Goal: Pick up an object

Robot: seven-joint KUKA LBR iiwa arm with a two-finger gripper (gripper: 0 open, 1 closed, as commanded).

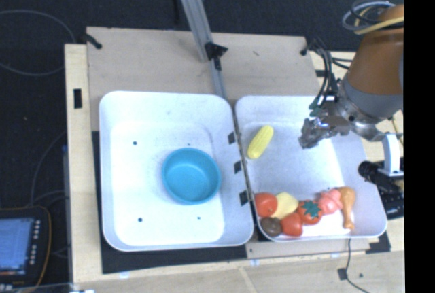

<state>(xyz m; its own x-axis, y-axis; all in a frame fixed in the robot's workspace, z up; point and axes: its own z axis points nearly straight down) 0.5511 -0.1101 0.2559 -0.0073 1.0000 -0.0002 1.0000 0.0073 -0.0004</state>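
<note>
Camera view showed the gripper point(311, 135) hovering over the right bin point(285, 108); whether it was released or clenched could not be told. A yellow corn cob point(260, 141) lay nearby at the bin's left side. Toy foods point(302, 207) crowded its front edge. The left bin point(122, 115) held a blue bowl point(191, 175).
</note>
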